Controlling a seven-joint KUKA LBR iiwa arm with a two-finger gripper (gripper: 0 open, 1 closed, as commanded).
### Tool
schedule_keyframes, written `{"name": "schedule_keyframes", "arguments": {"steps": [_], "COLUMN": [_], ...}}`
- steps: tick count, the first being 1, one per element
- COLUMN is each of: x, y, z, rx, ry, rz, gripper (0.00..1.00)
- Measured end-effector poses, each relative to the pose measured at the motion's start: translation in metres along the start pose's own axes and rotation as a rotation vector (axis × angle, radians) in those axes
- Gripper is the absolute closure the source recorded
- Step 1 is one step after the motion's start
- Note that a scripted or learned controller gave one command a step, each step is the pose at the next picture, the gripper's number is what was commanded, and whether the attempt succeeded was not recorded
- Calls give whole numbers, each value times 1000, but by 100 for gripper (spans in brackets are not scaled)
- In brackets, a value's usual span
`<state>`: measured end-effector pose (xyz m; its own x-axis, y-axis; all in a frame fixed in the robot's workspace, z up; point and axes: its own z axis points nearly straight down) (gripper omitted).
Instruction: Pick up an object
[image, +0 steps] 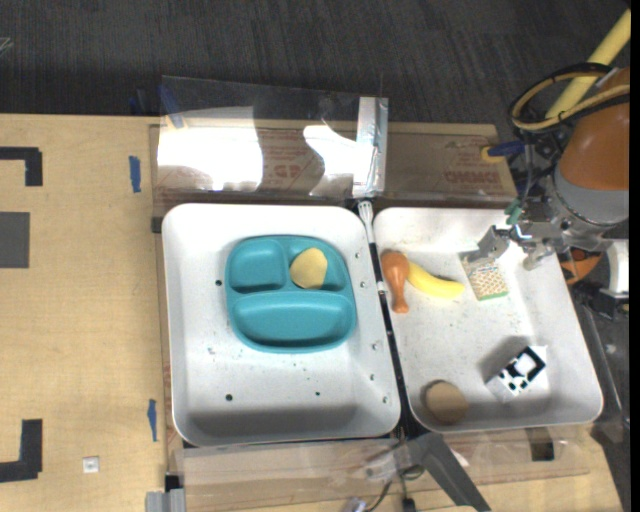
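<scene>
Reaching in from the right, the gripper (508, 248) hangs over the right bin (565, 330); fingers spread apart.

Arm (600, 165) cut off at the 3 o'clock edge; only wrist and orange band in frame. Gripper (512, 243) small and cluttered, finger state unreadable. Card (488, 280) just below it: touching or apart, can't tell; its print too fine to read. Yellow cable loop (560, 95) at 1 o'clock runs off the top-right corner. Block (518, 370) pattern too small to decode. Clear sheet (270, 150) at 12 glares, blurring what's under it.
</scene>
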<state>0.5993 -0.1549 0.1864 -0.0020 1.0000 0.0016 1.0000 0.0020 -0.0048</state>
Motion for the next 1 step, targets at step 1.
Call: {"name": "schedule_keyframes", "arguments": {"steps": [1], "x": [-32], "y": [-8], "z": [92], "rx": [-7], "ry": [-2], "rz": [-23], "gripper": [0]}}
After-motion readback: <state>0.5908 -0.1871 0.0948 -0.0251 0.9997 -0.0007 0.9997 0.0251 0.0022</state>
